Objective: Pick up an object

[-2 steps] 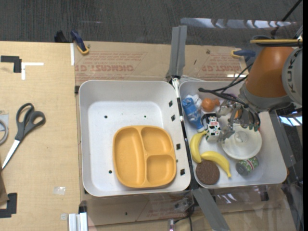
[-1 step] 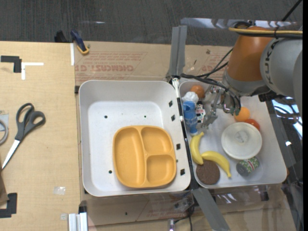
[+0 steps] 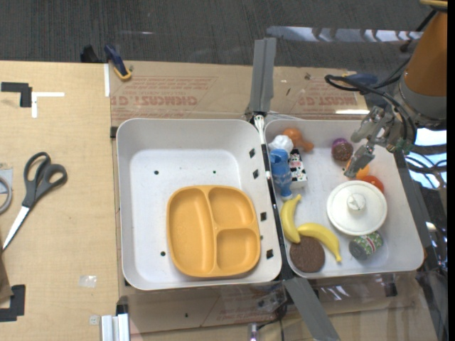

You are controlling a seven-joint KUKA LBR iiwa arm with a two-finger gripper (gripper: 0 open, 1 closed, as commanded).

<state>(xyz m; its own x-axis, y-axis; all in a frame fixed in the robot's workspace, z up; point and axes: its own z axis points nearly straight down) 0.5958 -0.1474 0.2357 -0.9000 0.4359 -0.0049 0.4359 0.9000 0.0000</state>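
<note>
A wooden bench (image 3: 57, 261) carries two white bins. Nearest in the right bin (image 3: 405, 261) lie a banana (image 3: 313, 231) and a white lid (image 3: 357, 207); beyond, an orange thing (image 3: 370, 183) sits under the gripper (image 3: 359, 158). Whether its claw is apart, I cannot tell. Descend straight, clear of the lid.

One fixed camera looks down at a slant from above the bench (image 3: 57, 261), far enough back to take in both white bins (image 3: 135, 190), with the arm (image 3: 430, 62) entering from the right.
</note>
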